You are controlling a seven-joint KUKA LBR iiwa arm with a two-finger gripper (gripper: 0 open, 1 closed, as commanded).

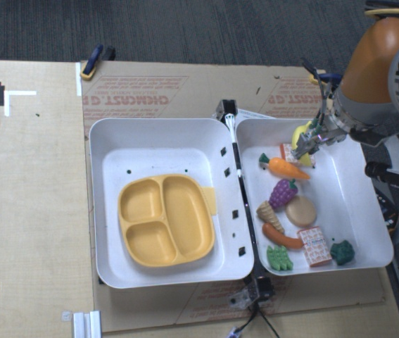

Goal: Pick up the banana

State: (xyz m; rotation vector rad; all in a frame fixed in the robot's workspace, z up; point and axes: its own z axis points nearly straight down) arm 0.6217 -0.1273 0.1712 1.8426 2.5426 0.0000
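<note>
A slanted overhead view shows a wooden bench with two shallow white bins set side by side on a sheet of cardboard (143, 90). The left bin (108, 146) holds a yellow plate (165, 219) divided into three compartments, lying near the bin's middle.

The right bin (357, 196) holds a scatter of toy foods. A carrot (288, 167) lies near the upper left of the bin, with a bunch of purple grapes (283, 193) just below it. Beside the grapes sits a round tan bun (301, 210). Left of the bun lies an ice-cream cone (270, 216), and below it a sausage (282, 238). Along the near edge sit a green leafy piece (279, 258), a small red-and-white box (314, 246) and a dark green broccoli piece (342, 251).

The banana (300, 134) lies at the far side of the right bin, above the carrot, with a small part of its yellow skin showing. The grey arm (378, 62) with its orange band reaches in from the right, and its gripper (306, 145) is low over the banana, touching or nearly touching it. At this size and angle one cannot tell whether the fingers are open, closed or gripping the banana.

A blue-and-yellow clamp (91, 62) sits at the cardboard's far left corner.
</note>
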